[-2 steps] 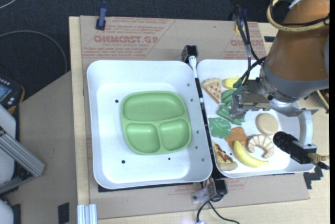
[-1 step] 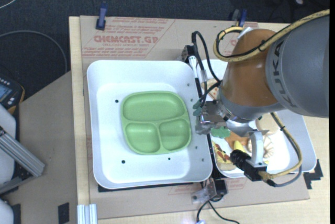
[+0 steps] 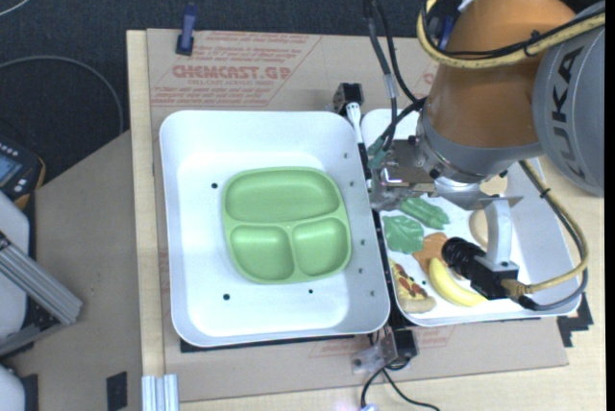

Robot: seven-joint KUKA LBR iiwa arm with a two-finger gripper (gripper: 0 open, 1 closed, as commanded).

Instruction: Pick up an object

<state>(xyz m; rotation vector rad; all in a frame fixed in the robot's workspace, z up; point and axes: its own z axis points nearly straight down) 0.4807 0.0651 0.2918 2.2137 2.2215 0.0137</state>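
My gripper (image 3: 396, 179) is low over the right shallow white bin (image 3: 543, 225), near its left wall, mostly hidden under my own wrist. Can't tell how open it is, and nothing is visibly held.

Candidates in that bin:
- green leaf-shaped plastic piece (image 3: 404, 232), just below the gripper
- yellow toy banana (image 3: 452, 285), nearer the front
- small orange rounded item (image 3: 433, 245), between the two

The left shallow white bin (image 3: 192, 207) holds a pale green three-compartment tray (image 3: 285, 224), well apart from me.

Judgement: I'm at the reach or descend stage. No grasp is confirmed, so the close and lift are not yet done.
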